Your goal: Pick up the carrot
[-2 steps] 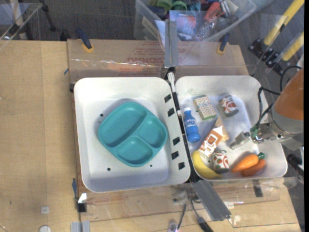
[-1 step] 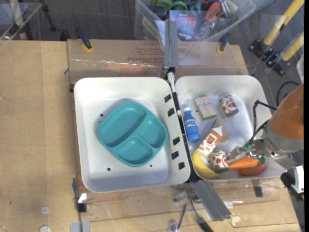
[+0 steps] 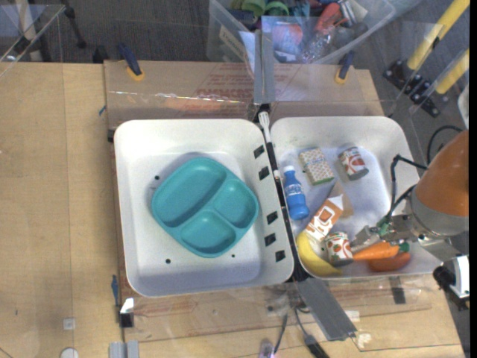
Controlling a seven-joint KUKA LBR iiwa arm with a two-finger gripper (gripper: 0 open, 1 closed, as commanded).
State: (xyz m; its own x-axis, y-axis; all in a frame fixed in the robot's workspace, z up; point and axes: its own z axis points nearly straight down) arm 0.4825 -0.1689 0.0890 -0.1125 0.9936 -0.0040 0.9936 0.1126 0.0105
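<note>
Camera view: gripper (image 3: 387, 233) sits over the carrot (image 3: 376, 253), partly hiding it; its grip cannot be told.

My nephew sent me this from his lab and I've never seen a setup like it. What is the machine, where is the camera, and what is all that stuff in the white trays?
It is a single robot arm, grey with an orange band, reaching in from the right. The one camera is fixed above the bench and looks down at a slant. At the arm's end is a gripper, low in the right bin just above the carrot, the item it should pick up. Whether the carrot is actually gripped cannot be told from this view.

Around the carrot lie a banana, a small can, a little carton, a blue bottle, a patterned packet and another can. The left bin holds a teal divided plate. Behind is a clear tub of spare toys.
</note>
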